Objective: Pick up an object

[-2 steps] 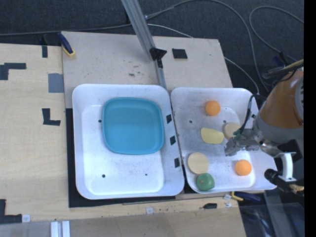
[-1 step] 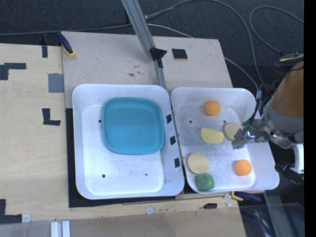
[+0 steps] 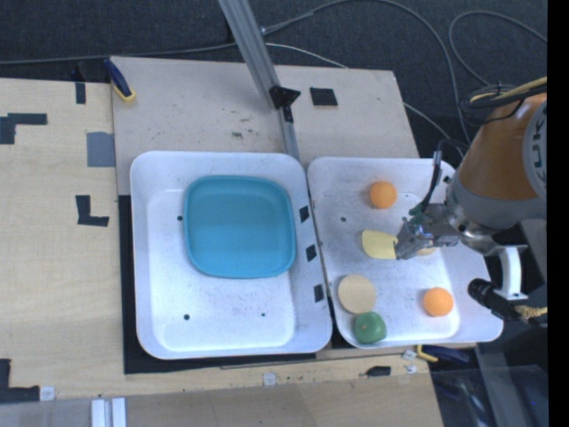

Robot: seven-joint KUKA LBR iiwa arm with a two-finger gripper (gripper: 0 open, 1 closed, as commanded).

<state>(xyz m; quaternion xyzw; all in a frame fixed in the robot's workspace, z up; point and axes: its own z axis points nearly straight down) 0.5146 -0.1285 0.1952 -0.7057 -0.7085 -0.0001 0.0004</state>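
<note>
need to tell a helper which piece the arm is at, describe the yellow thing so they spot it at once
Look in the right-hand shallow white bin, the one without the blue square plate. Near its middle, just left of the gripper, lies a pale yellow flat piece. Its neighbours are two orange balls, a tan round disc and a green ball; it alone is yellow and straight-edged.

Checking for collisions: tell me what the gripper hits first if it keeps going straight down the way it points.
Most likely the yellow piece: the gripper sits at its right edge, though depth is unclear.
</note>
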